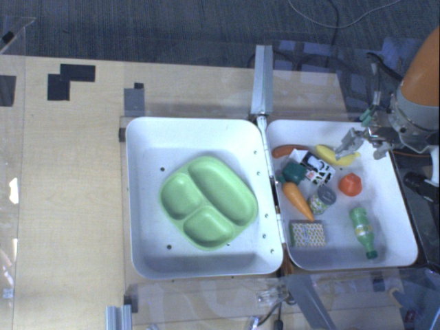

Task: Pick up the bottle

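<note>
The bottle is green and clear with a pale label, and it lies on its side near the front right corner of the right bin. My gripper hangs over the far right part of that bin, well behind the bottle and apart from it. Its two fingers are spread open, with nothing between them. One fingertip sits just above the yellow banana.
The right bin also holds a carrot, a red-orange piece, a small jar, a black-and-white box, a teal item, a brown sausage and a patterned pad. A green divided plate lies in the left bin.
</note>
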Tool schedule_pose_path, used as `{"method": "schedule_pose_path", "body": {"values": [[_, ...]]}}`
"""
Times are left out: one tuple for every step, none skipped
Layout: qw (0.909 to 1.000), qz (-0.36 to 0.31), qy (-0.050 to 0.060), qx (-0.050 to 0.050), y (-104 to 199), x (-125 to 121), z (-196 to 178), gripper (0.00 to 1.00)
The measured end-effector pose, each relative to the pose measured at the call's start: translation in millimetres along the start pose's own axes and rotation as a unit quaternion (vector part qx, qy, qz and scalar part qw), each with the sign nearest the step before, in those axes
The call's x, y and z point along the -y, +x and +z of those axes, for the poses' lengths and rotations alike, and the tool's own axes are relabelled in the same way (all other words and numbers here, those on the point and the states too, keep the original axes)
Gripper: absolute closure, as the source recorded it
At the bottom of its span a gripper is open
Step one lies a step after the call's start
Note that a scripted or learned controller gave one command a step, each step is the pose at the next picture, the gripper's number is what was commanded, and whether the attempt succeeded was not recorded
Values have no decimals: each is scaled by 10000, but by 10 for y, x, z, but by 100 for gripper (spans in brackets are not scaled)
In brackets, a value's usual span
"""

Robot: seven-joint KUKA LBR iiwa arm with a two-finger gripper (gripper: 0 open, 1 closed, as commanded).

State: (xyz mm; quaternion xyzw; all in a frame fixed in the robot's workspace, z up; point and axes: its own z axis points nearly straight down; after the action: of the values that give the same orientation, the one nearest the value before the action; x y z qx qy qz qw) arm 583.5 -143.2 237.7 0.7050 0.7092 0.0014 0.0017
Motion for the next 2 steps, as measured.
{"method": "schedule_pose_path", "body": {"values": [[9989,-471,-16,9,-79,-117,-821,0],[9910,-1339,-3,3,-211,397,289,0]]}}
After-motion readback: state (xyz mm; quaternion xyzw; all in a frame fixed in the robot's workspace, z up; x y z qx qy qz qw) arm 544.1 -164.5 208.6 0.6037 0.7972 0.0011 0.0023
